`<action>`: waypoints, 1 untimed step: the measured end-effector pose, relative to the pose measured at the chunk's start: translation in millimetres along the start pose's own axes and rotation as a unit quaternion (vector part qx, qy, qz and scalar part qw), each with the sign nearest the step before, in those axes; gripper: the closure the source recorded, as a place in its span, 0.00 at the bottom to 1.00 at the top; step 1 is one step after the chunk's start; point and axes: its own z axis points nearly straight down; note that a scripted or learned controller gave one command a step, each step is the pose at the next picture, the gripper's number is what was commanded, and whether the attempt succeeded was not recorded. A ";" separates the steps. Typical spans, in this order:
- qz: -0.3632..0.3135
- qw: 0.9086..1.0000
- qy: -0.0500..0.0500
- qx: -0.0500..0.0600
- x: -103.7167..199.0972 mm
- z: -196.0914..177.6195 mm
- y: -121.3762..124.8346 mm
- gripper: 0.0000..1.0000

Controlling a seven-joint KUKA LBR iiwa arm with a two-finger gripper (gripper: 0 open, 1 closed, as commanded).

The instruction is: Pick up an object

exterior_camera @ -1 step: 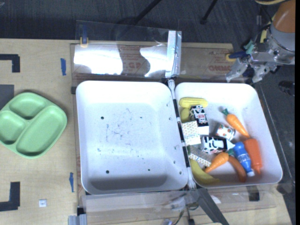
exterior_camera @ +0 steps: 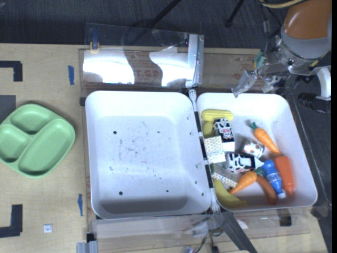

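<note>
Two shallow white bins sit side by side on the bench: the left bin (exterior_camera: 100, 141) and the right bin (exterior_camera: 295, 136). One green divided plate (exterior_camera: 36, 139) lies to the far left, with three compartments.

In the right bin the toys lie piled together. Carrots count four: one (exterior_camera: 263, 137) toward the far side, one (exterior_camera: 285, 173) at the right, one (exterior_camera: 243, 182) near the middle, and one (exterior_camera: 266, 188) partly under the blue bottle (exterior_camera: 274, 178), of which there is one. Yellow bananas count two, one far (exterior_camera: 216, 116) and one near (exterior_camera: 227, 195). Black-and-white patterned cartons count two (exterior_camera: 224, 129) (exterior_camera: 239, 162). One small can (exterior_camera: 253, 149) lies among them, and one patterned flat packet (exterior_camera: 215, 148).
</note>
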 end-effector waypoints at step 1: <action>0.052 0.999 0.000 -0.001 -41.9 81.5 -83.0 0.00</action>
